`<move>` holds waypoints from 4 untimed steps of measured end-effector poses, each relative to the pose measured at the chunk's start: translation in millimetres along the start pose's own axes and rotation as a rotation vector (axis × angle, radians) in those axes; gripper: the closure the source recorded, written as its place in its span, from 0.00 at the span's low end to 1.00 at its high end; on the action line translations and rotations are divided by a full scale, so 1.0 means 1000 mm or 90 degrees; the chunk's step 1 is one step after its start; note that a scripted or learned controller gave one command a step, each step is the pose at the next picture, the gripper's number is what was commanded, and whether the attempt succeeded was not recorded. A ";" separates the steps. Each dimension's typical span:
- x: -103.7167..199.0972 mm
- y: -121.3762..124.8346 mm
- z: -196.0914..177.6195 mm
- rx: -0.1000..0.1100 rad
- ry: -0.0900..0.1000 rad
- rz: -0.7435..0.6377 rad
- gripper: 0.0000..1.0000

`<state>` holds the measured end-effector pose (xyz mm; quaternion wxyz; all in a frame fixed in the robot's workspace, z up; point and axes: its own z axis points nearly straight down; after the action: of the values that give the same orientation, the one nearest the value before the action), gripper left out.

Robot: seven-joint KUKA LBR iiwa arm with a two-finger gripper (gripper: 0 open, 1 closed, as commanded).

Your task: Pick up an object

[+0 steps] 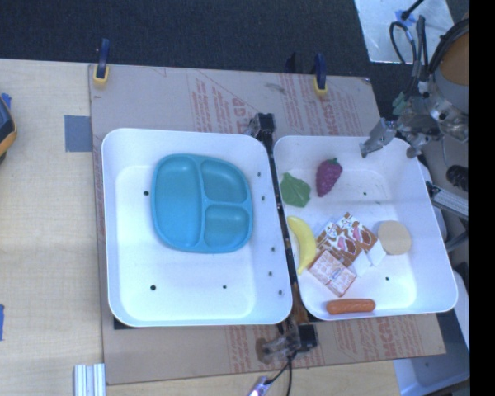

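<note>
Robot arm over the far right corner of two white bins.
The jaws (378,143) are too small to judge open or closed. Right bin (429,221): grapes (328,175), banana (303,242), sausage (351,306), partly overlapping cartons (340,252).

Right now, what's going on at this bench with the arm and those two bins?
The gripper sits over the top right corner of the right bin, holding nothing. That bin has a purple grape bunch, a green piece, a banana, snack packets, a round bun and a sausage. The left bin holds a blue divided plate.
</note>
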<state>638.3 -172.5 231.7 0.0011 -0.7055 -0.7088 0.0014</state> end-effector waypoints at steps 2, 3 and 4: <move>0.008 0.018 0.139 -0.001 0.000 0.002 0.00; 0.056 0.018 0.140 0.001 0.000 -0.001 0.00; 0.055 -0.030 0.140 0.000 -0.001 0.000 0.00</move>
<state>607.5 -117.7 91.6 0.0010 -0.7055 -0.7087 0.0020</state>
